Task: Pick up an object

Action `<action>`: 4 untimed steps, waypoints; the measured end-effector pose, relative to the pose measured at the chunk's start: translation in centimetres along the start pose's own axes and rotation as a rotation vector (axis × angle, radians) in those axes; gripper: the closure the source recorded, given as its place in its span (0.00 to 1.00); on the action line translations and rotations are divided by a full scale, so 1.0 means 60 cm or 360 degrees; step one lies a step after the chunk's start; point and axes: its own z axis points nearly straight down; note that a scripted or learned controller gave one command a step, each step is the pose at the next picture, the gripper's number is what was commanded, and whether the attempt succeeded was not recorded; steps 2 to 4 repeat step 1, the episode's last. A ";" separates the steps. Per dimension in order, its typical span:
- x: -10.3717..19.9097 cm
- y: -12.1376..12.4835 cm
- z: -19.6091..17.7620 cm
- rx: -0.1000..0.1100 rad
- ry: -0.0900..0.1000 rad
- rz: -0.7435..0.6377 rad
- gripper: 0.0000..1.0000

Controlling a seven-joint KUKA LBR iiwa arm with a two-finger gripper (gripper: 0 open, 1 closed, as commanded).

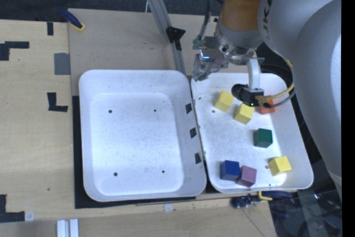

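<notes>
Several small blocks lie in the right bin [297, 136]: a yellow one [224, 101], a second yellow one [244, 113], a red-orange one [267, 109] partly behind a black cable end, a green one [263, 137], a third yellow one [280, 165], a blue one [229, 170] and a purple one [247, 175] touching it. My gripper [204, 70] hangs over the bin's far left corner, up and to the left of the nearest yellow block and apart from it. I see no block in it.
The left bin [89, 119] adjoins the right one along a shared middle rim. A slanted metal rail [158, 5] runs down to the bins' far junction beside the gripper. The arm's bulky grey body [310, 36] covers the right bin's far right side.
</notes>
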 end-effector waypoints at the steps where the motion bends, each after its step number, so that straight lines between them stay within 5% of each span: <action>1: 0.093 0.022 -0.005 -0.0003 0.0001 0.0000 1.00; 4: 0.093 0.022 -0.005 -0.0003 0.0001 0.0000 1.00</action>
